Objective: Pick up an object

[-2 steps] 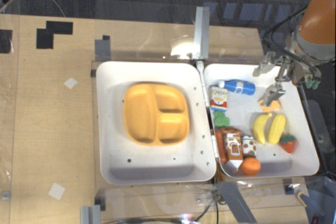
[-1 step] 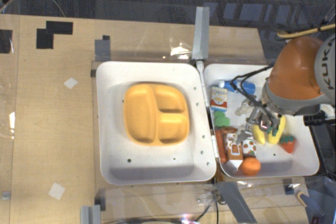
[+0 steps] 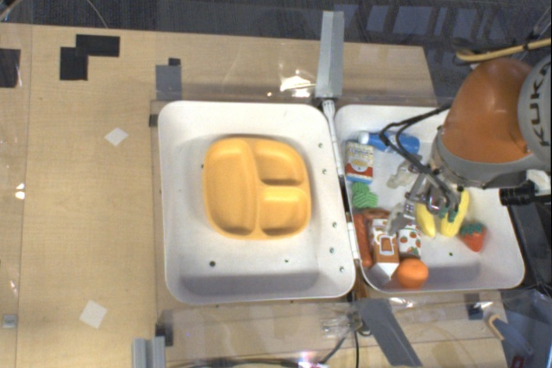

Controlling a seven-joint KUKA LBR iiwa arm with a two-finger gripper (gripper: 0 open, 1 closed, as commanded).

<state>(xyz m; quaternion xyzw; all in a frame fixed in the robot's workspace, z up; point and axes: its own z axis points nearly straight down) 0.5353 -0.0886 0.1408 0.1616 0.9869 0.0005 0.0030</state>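
The right bin point(image 3: 504, 271) holds several toy foods. Among them are a yellow banana point(image 3: 450, 221), an orange point(image 3: 412, 272), a strawberry point(image 3: 473, 236), a small printed carton point(image 3: 384, 242), a green item point(image 3: 366, 198) and a white bottle with a blue cap point(image 3: 366, 142). My gripper point(image 3: 424, 201) hangs low over the middle of this bin, just left of the banana and above the carton. The grey wrist and its orange band point(image 3: 483, 121) cover the bin's back right part.
The left bin point(image 3: 181, 185) holds a yellow divided plate point(image 3: 257, 185). A grey metal post point(image 3: 329, 56) stands behind the seam between the two bins. A red sausage-like toy point(image 3: 361, 241) lies along the right bin's left wall. Black cables run near the wrist.
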